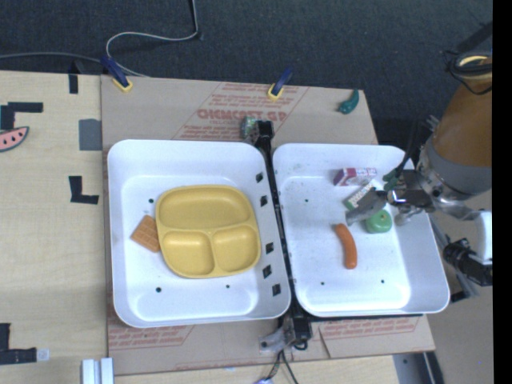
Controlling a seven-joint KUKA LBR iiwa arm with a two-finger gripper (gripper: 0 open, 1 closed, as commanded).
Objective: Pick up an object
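Note:
The right bin point(416, 294) holds three loose things. An orange sausage-shaped piece point(347, 246) lies near its middle. A small pink and white packet point(354, 175) rests near the far wall. A green round object point(379, 222) sits toward the right side. My gripper point(374, 207) reaches in from the right and hangs low right over the green object, partly covering its top. The orange piece is a short way to the gripper's lower left, and the packet is just beyond it.
The left bin point(128, 294) holds a yellow divided plate point(209, 230) with a tan square piece point(146, 233) tucked against its left edge. A black divider with clips point(270, 214) runs between the bins. Cardboard lies under both.

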